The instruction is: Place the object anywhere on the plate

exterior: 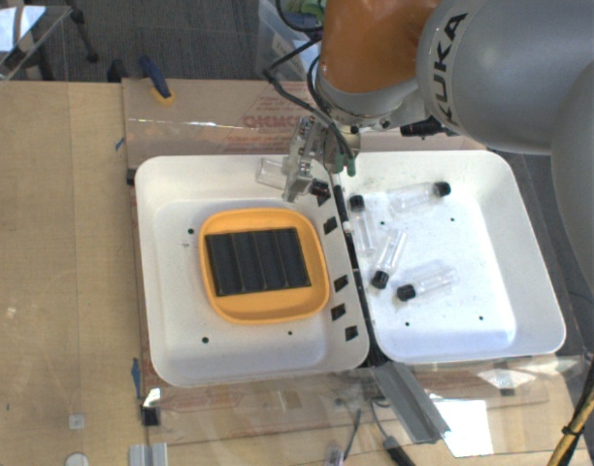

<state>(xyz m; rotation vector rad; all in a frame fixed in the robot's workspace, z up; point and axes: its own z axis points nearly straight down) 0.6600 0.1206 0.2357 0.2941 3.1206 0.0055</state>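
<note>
From the overhead camera, the gripper (299,175) hangs over the back edge of the left bin (166,289), its fingers closed on a clear vial (274,172) that juts out to the left, lying roughly level. The arm (491,51) reaches in from the upper right, its orange band (375,27) directly above the wrist, which points straight down. The vial is transparent and hard to make out against the white bin. It hangs just behind the orange plate (266,263), which has a dark ribbed centre and sits in the left bin. Several more clear vials with black caps (404,250) lie scattered in the right bin (472,299).
</note>
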